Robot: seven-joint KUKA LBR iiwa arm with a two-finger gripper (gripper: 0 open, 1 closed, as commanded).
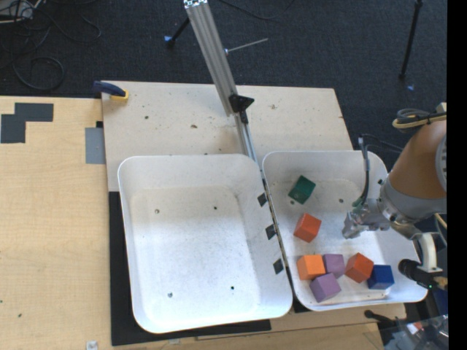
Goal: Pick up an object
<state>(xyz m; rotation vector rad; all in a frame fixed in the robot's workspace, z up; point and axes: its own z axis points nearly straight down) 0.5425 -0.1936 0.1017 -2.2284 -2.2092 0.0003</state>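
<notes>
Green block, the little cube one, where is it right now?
The small green cube lies in the right-hand white bin, toward its far end, apart from the others. Its nearest neighbour is an orange-red cube just in front of it.

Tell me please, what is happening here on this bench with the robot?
A KUKA arm reaches in from the right, its gripper low over the right bin, with no block visibly between its fingers. That bin holds seven blocks: a green one, an orange-red one, and along the near edge an orange, two purple, another orange-red and a blue. The gripper hangs between the lone orange-red block and that row.
</notes>
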